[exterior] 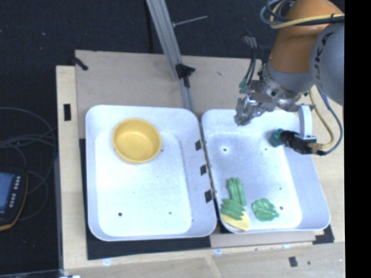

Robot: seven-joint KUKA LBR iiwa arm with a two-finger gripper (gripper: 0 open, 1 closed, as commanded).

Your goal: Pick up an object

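The arm's hand (246,112) hangs over the far edge of the right bin (301,184), high above its floor, and nothing sits between its tips; whether they are spread or pressed together cannot be told from this slant. The things worth picking lie at the near end of that bin: a green toy with finger-like prongs (235,194), a yellow piece (239,220) touching it, and a green leaf-shaped toy (265,209) just beside them. A yellow bowl (137,140) rests in the left bin (145,213), well apart. To do the step well, the hand should likely travel toward the near end, centre over one toy, and descend straight. The leaf toy stands clearest of the wall, so it seems the safer choice.
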